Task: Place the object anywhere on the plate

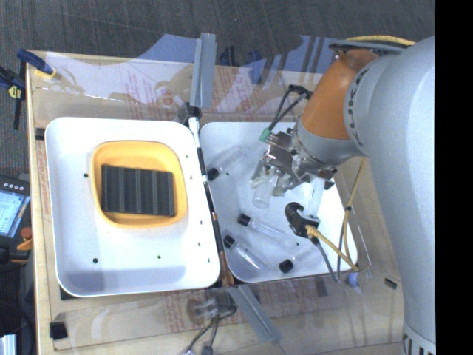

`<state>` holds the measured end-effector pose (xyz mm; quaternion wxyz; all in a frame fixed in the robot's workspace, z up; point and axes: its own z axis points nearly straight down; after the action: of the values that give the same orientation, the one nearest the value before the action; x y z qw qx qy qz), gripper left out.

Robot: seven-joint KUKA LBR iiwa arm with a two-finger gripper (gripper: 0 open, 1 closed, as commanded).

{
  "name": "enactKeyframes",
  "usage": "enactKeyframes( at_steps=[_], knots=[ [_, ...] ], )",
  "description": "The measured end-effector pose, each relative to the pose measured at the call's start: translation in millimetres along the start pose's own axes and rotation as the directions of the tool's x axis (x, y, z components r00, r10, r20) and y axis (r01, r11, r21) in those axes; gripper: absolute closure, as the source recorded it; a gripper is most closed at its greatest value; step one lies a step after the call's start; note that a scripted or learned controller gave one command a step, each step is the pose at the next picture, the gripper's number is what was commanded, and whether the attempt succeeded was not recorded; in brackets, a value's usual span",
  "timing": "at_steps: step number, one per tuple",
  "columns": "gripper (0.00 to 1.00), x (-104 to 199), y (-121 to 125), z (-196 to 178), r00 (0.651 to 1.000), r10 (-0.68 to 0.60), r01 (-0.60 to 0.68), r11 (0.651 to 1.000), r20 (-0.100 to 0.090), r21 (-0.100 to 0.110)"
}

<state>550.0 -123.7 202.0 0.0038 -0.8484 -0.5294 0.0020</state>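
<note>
Camera view: the tool (272, 174) is low in the right bin (336, 261), and it seems clamped on a clear vial (262, 192) hanging just beneath it, presumably to lift it away. More clear vials (259, 231) lie scattered below. Far left waits the yellow plate (137, 152) in the left bin (66, 198), the vial's destination.

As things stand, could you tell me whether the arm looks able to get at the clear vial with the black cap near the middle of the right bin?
Probably yes. The gripper hangs over the right bin, just above and right of the vial, and nothing lies between them.
</note>
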Motion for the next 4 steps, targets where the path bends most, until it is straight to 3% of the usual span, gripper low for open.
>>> enactKeyframes(
  at_steps=[1,2,3,4],
  knots=[
    [1.00,42,28,-21,0.985,-0.173,0.173,0.985,0.002,-0.007],
    [1.00,91,44,0,0.937,-0.350,0.350,0.937,0.003,-0.006],
    [1.00,121,35,-12,0.889,-0.459,0.459,0.888,0.004,-0.005],
    [0.00,122,35,-12,0.889,-0.459,0.459,0.889,0.004,-0.005]
  ],
)
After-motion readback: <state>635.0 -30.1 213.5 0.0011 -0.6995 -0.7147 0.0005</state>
